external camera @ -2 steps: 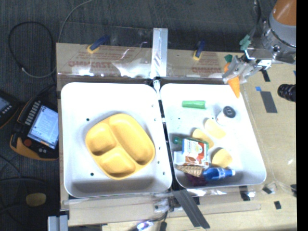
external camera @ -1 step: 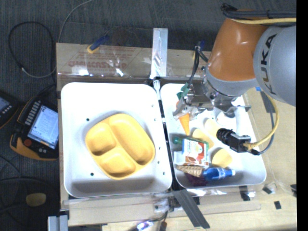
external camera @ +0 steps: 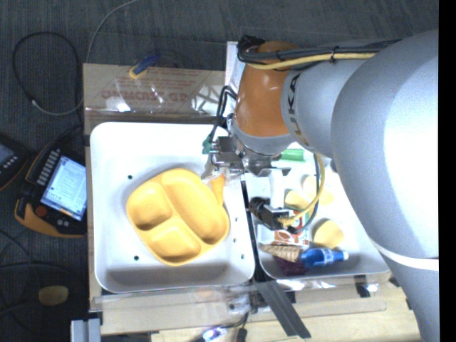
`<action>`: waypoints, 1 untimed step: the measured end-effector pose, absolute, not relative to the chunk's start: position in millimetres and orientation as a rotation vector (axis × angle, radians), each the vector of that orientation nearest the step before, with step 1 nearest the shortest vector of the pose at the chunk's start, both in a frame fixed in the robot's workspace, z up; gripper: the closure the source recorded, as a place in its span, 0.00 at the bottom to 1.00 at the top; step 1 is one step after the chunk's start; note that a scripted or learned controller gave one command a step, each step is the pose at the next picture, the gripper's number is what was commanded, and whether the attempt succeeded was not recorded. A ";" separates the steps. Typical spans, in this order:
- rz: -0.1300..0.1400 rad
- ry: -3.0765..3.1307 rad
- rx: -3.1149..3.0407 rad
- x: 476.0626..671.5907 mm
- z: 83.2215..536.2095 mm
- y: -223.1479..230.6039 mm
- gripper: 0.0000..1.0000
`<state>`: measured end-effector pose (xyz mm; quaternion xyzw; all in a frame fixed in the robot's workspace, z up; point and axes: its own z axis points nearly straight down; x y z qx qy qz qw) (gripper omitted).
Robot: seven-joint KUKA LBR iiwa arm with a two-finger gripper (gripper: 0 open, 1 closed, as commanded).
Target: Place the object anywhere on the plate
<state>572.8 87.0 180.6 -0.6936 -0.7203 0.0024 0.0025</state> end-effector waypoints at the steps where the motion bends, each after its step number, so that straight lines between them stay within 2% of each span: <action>1: 0.007 -2.259 -2.175 572.8 180.6 87.0 0.00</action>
